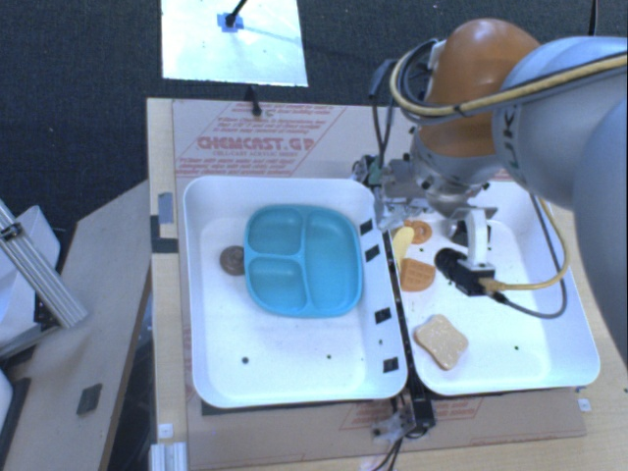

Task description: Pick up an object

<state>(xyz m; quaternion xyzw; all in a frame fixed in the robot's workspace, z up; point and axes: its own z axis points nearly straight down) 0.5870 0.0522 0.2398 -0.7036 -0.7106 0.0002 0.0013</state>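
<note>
Blue plate, white bins, tan bread slice

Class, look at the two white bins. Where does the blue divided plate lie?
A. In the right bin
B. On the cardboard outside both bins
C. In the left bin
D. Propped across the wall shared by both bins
C: the blue divided plastic plate lies flat inside the left shallow white bin, beside a small round brown disc.

Red "CHEMCAST GP" lettering, brown protective sheet under the bins
</note>
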